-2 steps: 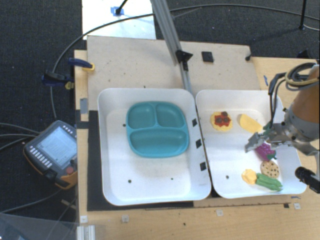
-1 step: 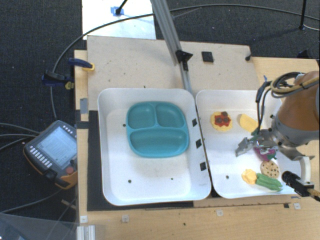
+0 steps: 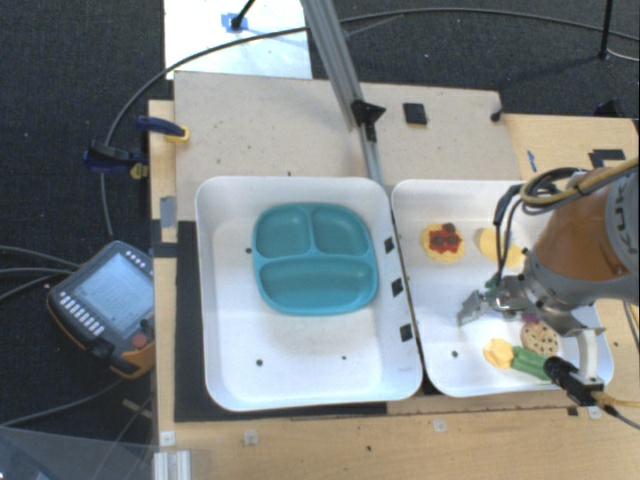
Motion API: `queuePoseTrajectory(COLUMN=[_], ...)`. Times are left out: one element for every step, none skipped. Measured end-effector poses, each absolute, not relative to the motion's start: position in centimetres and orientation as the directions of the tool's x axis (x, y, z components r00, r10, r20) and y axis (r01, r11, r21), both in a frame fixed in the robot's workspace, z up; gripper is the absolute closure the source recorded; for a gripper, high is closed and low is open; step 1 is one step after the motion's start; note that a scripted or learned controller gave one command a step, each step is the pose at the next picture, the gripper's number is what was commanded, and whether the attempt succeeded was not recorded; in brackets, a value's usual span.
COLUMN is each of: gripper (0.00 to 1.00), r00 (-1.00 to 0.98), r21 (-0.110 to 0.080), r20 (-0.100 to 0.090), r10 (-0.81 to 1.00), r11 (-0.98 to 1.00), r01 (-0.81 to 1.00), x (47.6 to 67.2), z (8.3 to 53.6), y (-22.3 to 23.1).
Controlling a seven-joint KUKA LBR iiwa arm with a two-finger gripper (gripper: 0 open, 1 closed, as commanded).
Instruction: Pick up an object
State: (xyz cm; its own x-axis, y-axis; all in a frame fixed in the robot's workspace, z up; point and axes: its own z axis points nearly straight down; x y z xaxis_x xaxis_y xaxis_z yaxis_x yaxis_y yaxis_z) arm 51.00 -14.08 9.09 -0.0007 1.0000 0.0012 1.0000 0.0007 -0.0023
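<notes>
gripper over right bin (near yellow toy), nothing between fingers.

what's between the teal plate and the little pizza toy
In the camera view, the bins' adjoining white rims lie between the teal plate and pizza toy.
</notes>
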Motion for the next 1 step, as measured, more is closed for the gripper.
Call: queuePoseTrajectory(gripper=[1.0], r00=[-0.001], r21=[0.001], r20=[0.0], r10=[1.0], r11=[0.001], r01=[1.0], x=[51.08], z=[10.41], y=[-14.11])
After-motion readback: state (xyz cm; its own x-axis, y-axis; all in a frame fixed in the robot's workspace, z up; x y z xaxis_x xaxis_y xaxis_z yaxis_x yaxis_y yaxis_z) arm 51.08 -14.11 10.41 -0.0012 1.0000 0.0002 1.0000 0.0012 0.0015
